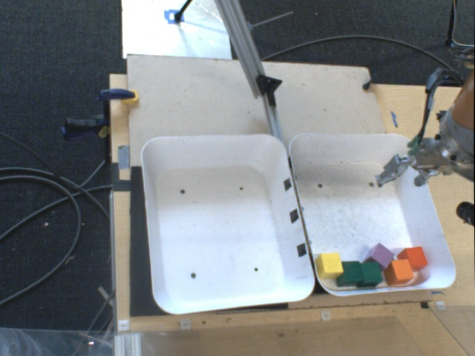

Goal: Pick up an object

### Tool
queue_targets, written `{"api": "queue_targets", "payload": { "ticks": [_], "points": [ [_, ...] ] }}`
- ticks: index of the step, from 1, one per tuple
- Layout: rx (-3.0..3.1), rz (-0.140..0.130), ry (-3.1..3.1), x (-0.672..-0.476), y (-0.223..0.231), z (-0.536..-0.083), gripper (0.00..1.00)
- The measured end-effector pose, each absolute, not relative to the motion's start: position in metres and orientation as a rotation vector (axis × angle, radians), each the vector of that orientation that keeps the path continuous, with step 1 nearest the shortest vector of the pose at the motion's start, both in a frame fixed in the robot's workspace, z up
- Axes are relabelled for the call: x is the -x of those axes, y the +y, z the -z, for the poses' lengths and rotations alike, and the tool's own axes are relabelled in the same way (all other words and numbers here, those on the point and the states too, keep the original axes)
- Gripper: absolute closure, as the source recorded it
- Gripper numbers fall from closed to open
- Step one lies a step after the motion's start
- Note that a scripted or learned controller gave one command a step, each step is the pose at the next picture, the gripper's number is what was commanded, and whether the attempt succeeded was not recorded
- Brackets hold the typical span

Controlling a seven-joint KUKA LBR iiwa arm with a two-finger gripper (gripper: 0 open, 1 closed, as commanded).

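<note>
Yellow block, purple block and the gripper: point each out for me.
yellow block (329,264), camera view, middle of its top face.
purple block (381,254), camera view, centre of its top face.
gripper (389,175), camera view, at its tip over the right bin.

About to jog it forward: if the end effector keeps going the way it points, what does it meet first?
Probably the bare floor of the right bin, well short of the blocks; depth is unclear. The end effector points left and down.

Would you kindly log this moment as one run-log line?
gripper: above right bin's far end, holding nothing | blocks: clustered at right bin's near edge | left bin: no blocks | pick: not yet made
</note>
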State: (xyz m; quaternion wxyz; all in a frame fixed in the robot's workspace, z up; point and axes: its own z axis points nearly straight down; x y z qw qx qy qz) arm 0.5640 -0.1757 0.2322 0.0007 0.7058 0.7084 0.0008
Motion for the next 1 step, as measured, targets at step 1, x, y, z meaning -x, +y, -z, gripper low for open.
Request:
{"api": "queue_targets", "payload": {
  "ticks": [1],
  "points": [
    [-2.228, 0.005, 2.225, -0.4978, -0.1753, -0.1180, 0.00]
  ]
}}
